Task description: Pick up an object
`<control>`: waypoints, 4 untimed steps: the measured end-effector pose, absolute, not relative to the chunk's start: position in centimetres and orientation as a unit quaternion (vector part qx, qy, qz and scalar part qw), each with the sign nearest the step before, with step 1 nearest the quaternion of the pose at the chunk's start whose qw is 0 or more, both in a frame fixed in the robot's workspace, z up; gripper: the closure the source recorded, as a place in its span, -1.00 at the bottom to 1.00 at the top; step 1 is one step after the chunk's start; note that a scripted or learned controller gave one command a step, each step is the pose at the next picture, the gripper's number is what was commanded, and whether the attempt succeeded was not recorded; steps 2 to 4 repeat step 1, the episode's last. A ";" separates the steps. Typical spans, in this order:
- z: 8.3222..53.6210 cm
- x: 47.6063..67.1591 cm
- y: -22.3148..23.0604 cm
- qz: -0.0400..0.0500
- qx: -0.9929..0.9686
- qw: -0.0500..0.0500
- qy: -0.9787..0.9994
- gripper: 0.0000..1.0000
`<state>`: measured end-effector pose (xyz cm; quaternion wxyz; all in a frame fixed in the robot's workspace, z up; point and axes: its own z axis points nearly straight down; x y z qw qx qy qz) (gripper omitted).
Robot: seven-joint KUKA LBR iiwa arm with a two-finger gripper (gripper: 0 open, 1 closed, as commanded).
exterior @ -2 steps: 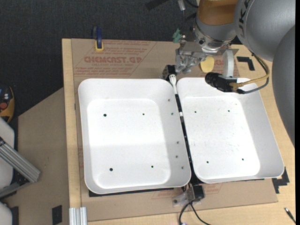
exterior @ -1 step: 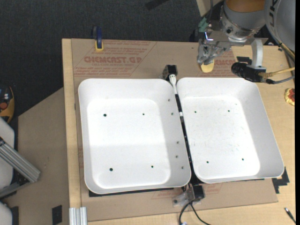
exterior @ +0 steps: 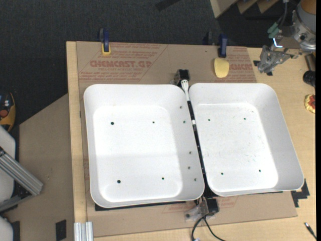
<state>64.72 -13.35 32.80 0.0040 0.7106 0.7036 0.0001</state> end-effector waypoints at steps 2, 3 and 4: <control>21.2 66.5 -9.8 -0.003 0.706 -0.005 0.708 1.00; 21.2 66.5 -9.8 -0.003 0.706 -0.005 0.708 1.00; 21.2 66.5 -9.8 -0.003 0.706 -0.005 0.708 1.00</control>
